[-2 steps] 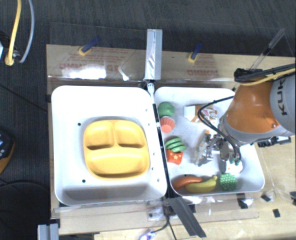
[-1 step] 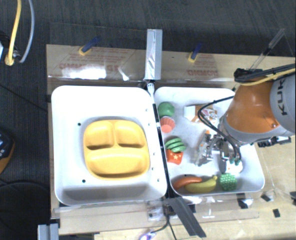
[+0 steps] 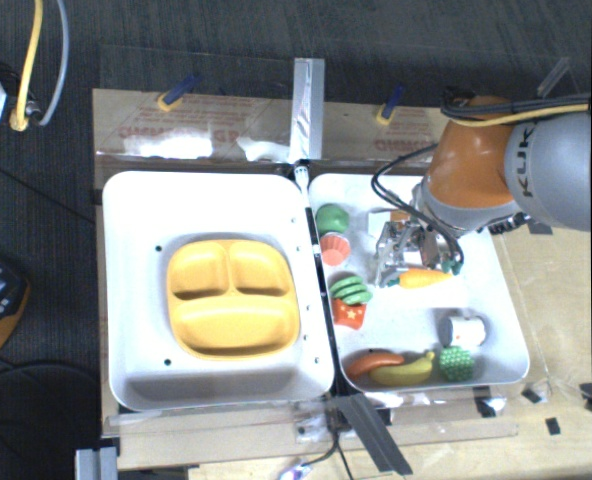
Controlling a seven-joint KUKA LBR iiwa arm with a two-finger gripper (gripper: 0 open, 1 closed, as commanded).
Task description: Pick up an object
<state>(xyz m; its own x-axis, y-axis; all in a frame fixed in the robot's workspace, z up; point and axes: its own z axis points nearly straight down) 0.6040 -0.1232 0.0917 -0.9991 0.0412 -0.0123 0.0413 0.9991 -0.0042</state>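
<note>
My gripper [image 3: 404, 256] hangs low over the upper middle of the right bin [image 3: 506, 313], under the grey arm with its orange band [image 3: 468, 163]. A yellow-orange toy vegetable [image 3: 423, 279] lies right at its lower edge; whether they touch cannot be told. To its left are a green ball [image 3: 331, 217], a pink-red round toy [image 3: 334, 251] and a red piece with a green striped top [image 3: 349, 301]. At the bin's front lie a banana [image 3: 404, 370], a red-orange piece [image 3: 368, 360], a green bumpy toy [image 3: 457, 363] and a white cylinder [image 3: 463, 328].
The left bin [image 3: 136, 228] holds a yellow divided tray [image 3: 234, 296]. A raised divider [image 3: 313, 268] separates the two bins. Cables [image 3: 396, 173] loop from the wrist over the right bin's back edge.
</note>
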